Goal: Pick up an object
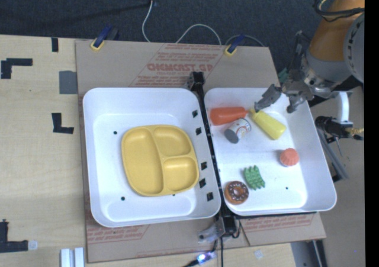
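The right bin (314, 200) holds several small items: an orange carrot-like piece (227, 115), a yellow cylinder (269, 125), a grey and white can (235, 131), a red ball (289, 157), a green ridged piece (254, 177) and a chocolate doughnut (236, 192). My gripper (279, 100) hangs open over the bin's far right part, just above and beyond the yellow cylinder, with nothing between its fingers.
The left bin (98, 118) carries a yellow divided plate (159, 160). Both bins sit on a cardboard sheet (172, 64) with clamps at its far corners. A white cable (148, 14) loops over the dark floor behind.
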You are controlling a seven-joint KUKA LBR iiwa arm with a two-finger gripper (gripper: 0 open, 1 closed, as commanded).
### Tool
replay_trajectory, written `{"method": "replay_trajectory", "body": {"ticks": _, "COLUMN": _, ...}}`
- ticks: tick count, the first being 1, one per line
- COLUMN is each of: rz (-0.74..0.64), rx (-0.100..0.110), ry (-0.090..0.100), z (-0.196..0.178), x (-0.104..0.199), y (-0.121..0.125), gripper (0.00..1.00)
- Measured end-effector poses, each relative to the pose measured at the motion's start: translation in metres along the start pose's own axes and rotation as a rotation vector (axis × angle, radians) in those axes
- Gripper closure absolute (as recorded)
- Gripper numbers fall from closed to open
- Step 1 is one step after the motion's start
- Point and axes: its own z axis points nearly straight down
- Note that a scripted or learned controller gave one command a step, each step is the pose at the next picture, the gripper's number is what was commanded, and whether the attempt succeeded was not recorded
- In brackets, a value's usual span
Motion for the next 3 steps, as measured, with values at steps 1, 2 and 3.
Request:
{"method": "replay_trajectory", "body": {"ticks": 1, "rz": -0.003, "rx": -0.013, "ry": -0.002, "z": -0.007, "x": 0.000, "y": 0.003, "gripper": 0.00}}
{"method": "replay_trajectory", "body": {"ticks": 2, "rz": -0.002, "rx": -0.006, "ry": -0.002, "z": 0.054, "x": -0.007, "y": 0.001, "gripper": 0.00}}
{"method": "replay_trajectory", "body": {"ticks": 3, "rz": -0.003, "rx": -0.025, "ry": -0.003, "z": 0.095, "x": -0.003, "y": 0.013, "gripper": 0.00}}
